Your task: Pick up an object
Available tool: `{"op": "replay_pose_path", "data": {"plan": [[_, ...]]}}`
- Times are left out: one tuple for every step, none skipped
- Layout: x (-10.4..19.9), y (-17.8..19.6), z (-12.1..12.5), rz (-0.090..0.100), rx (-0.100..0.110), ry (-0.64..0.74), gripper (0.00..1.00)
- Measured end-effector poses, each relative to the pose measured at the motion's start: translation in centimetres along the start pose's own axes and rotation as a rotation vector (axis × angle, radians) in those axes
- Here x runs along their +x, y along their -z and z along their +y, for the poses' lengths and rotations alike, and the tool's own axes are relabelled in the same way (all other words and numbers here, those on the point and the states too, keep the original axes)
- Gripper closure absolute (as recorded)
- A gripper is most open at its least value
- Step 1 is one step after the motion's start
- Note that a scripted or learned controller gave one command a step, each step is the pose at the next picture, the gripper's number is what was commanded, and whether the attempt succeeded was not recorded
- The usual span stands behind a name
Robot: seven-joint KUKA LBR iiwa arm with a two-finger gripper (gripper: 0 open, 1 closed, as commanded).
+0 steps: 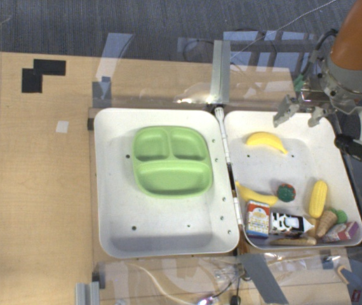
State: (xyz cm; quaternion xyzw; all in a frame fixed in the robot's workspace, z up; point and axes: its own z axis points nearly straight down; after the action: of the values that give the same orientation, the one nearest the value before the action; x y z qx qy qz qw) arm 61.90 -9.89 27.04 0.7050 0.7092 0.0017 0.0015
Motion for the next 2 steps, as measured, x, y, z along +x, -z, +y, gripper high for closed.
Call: {"op": "replay_pose_path", "data": {"plan": [[-1.3, -11.9, 2.2, -0.001, 0.002, -0.093, 0.00], [-2.9, -16.9, 3.1, 0.000, -0.005, -0.091, 0.00]]}}
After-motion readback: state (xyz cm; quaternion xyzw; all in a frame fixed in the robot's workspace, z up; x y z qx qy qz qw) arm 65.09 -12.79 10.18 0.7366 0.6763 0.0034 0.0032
